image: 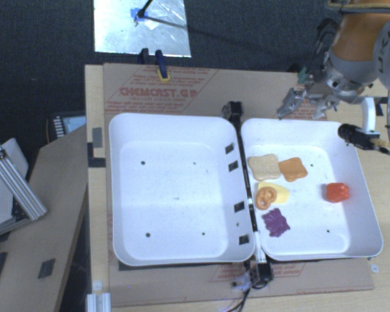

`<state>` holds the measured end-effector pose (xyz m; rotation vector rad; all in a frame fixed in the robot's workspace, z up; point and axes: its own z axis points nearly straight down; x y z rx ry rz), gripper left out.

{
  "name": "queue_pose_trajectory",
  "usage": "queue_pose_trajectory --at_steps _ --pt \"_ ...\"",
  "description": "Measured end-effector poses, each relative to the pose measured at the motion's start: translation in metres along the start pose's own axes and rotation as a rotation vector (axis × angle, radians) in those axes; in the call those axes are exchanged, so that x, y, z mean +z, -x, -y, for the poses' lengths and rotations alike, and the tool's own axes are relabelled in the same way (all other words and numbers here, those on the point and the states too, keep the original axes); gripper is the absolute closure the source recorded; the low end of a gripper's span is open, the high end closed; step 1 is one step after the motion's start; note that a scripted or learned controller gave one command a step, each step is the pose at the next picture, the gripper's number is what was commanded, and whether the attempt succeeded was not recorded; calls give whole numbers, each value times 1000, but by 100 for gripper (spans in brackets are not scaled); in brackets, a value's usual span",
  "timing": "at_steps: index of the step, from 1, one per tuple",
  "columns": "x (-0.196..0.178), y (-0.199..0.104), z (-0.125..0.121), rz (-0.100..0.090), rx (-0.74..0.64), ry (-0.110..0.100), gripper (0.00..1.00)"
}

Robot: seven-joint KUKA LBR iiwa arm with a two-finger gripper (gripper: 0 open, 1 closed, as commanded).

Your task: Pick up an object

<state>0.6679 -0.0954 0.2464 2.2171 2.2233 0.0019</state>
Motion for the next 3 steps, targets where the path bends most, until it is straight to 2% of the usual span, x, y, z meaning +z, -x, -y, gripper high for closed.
queue_pose_trajectory --at_steps 1,2,3 --pt "-12 0 -1 0 -3 4 100" --pt "-75 -32 83 -2 -4 0 100" --pt "-161 -117 121 -5 -11 10 100"
